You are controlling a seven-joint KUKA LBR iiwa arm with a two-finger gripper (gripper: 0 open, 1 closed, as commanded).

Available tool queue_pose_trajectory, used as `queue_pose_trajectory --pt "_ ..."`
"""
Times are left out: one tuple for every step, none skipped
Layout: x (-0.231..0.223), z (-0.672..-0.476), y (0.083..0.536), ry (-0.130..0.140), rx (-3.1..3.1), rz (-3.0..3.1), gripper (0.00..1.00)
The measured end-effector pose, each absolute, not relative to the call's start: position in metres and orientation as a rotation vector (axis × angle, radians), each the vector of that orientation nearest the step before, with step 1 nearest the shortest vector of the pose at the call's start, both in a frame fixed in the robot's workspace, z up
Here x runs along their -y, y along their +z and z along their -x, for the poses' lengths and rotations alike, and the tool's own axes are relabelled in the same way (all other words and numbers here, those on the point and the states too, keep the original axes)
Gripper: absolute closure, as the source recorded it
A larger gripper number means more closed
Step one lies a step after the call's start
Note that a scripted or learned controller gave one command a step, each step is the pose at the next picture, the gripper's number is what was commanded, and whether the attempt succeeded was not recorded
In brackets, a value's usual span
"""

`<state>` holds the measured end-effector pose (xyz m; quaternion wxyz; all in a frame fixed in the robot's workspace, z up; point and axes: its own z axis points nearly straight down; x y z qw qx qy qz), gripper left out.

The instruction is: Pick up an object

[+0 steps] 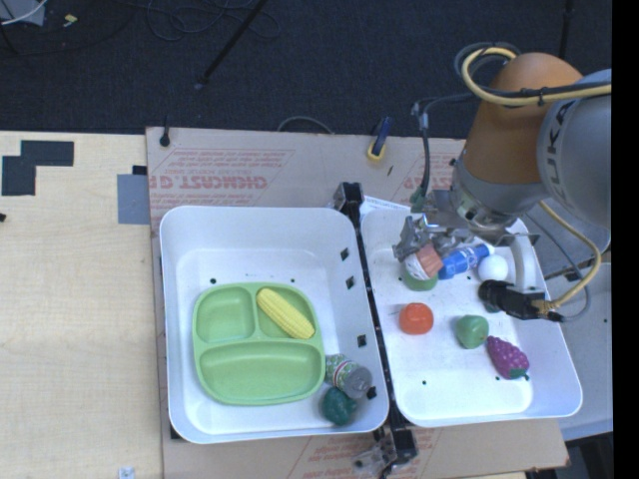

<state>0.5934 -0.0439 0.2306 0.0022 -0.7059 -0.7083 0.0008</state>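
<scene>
My gripper (pixel 417 242) is low over the back left part of the right bin (pixel 559 407). Directly under its tip is a small salmon-pink and white object (pixel 429 261), which rests against a green round piece (pixel 419 280). A blue bottle (pixel 464 261) lies just to the right of them, with a white ball (pixel 492 266) beside it. Further forward in the same bin are an orange-red tomato (pixel 416 318), a green fruit (pixel 472 330) and purple grapes (pixel 507 356).
The left bin (pixel 185 267) holds a green divided plate (pixel 240 372) with a yellow corn cob (pixel 286 312) on it. A small can (pixel 349 374) and a dark teal object (pixel 337 405) lie in that bin's front right corner. The divider between the bins (pixel 364 287) runs close to the gripper's left.
</scene>
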Motion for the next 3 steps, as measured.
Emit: queue_pose_trajectory --pt "-0.001 -0.602 0.226 0.003 2.223 2.217 1.0" --pt "-0.053 -0.607 0.233 0.0 2.225 2.214 1.0" --pt "-0.085 -0.604 0.235 0.004 2.223 2.216 1.0"
